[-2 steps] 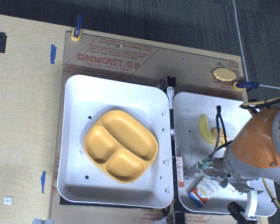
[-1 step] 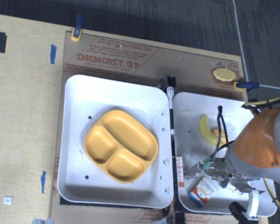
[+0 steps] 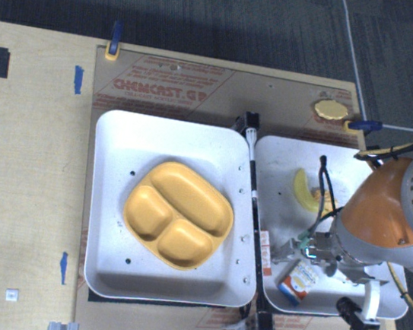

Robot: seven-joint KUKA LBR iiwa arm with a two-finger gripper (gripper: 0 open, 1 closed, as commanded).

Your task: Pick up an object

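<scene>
A small white carton with orange and blue print [image 3: 295,283] lies near the front edge of the right bin [image 3: 283,164]. My gripper [image 3: 308,254] hangs just above and behind the carton, low in that bin, at the end of the grey arm with its orange band [image 3: 380,209]. A yellow banana-shaped thing [image 3: 306,191] lies toward the back of the same bin, partly behind a cable. In the left bin [image 3: 118,139] rests a large yellow tray with three hollows [image 3: 178,214]. Nothing is seen between the fingers.
A black bar [image 3: 251,198] runs between the two bins. A tan disc [image 3: 331,110] sits on the cardboard behind the right bin. A blue clamp [image 3: 114,39] holds the cardboard's back left corner. The arm's body covers the right bin's right side.
</scene>
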